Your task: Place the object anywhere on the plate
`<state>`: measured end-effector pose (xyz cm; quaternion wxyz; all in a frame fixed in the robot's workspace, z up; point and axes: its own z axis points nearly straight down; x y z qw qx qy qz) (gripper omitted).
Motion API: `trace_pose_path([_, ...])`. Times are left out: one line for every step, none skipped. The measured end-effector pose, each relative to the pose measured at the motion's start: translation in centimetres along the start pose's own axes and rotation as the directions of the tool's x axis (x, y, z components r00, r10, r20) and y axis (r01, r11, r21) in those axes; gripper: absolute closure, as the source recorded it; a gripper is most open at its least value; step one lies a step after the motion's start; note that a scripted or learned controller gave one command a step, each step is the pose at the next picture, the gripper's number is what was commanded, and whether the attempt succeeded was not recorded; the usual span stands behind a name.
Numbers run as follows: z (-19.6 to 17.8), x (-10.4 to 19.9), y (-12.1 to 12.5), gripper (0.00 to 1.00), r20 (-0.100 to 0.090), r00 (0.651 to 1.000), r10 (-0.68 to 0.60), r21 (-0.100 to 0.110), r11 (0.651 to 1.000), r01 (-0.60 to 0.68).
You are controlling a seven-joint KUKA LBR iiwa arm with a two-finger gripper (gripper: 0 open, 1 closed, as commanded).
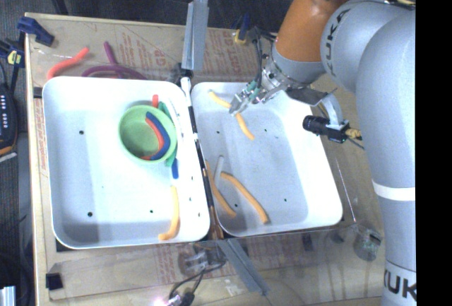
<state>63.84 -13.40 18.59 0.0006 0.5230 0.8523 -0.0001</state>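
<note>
- The arm (367, 50) reached in from the right, with its orange band (307, 18) above the far end of the right bin (311, 184).
- The gripper (240, 101) hung over the far left part of the right bin, pointing down and to the left.
- Whether the gripper was clenched or released could not be told at this size; nothing was clearly seen between its tips.
- A short yellow strip (245, 126) lay on the bin floor just below the gripper, and another yellow strip (219, 99) lay just beside it, nearer the far wall.
- A long orange strip (247, 197) lay slantwise in the near half of the right bin, with a grey strip (218, 172) and a second orange strip (220, 197) close to the left wall.
- The green plate (138, 133) sat in the left bin (92, 184), toward its far right side, well apart from the gripper.
- Red and blue curved strips (161, 136) lay on the plate.
- A yellow-orange strip (172, 216) lay in the near right part of the left bin.
- Behind the left bin, an orange strip (68, 61) and a purple loop (113, 71) lay on the bench (148, 36).
</note>
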Motion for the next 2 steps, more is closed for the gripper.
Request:
trace_pose_path([-0.58,7.88,-2.56,1.0,-0.004,0.864,-0.504,0.002,0.864,0.504])
trace_pose_path([-0.59,7.86,-2.57,0.0,-0.003,0.864,-0.504,0.002,0.864,0.504])
